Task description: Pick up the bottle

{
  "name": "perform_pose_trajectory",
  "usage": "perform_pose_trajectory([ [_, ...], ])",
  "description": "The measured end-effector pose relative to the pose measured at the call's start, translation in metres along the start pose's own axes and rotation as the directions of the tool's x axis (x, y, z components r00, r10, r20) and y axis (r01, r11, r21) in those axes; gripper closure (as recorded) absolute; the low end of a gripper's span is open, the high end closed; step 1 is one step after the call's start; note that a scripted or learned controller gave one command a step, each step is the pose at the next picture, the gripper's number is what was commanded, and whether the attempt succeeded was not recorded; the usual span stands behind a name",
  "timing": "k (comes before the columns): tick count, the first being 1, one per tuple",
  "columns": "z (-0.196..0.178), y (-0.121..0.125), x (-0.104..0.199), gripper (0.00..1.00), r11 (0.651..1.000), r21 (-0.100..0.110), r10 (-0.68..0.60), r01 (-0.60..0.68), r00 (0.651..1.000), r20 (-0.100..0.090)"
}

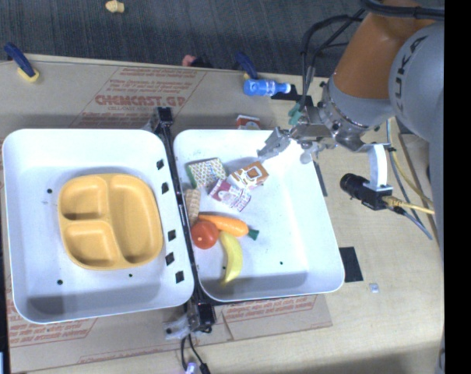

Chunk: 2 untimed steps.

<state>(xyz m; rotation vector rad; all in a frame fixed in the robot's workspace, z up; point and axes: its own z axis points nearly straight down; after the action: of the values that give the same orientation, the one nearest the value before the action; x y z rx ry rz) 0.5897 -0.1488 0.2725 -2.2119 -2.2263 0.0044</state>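
In the right bin (317, 240), a small white bottle (239, 189) with pink markings and an orange-brown end lies on its side near the middle of the far half. My gripper (288, 151) hovers over the bin's far right part, up and to the right of the bottle and apart from it. Its fingers (271, 147) are spread, so it is open, and nothing sits between them.
Beside the bottle are a checkered box (206, 171), a cone (192, 202), a tomato (205, 236), a carrot (225, 224) and a banana (232, 258). The left bin (25, 287) holds a yellow divided plate (109, 219). A light-blue object (265, 88) lies on the bench behind the right bin.
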Motion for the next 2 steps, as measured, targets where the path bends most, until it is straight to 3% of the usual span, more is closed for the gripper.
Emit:
perform_pose_trajectory([
  [1, -0.01, 0.0, 0.0, 1.0, 1.0, 0.003, -0.005, 0.005, 1.0, -0.001],
  [2, 0.003, -0.059, -0.049, 1.0, 0.998, -0.001, -0.058, 0.058, 0.998, 0.0],
])
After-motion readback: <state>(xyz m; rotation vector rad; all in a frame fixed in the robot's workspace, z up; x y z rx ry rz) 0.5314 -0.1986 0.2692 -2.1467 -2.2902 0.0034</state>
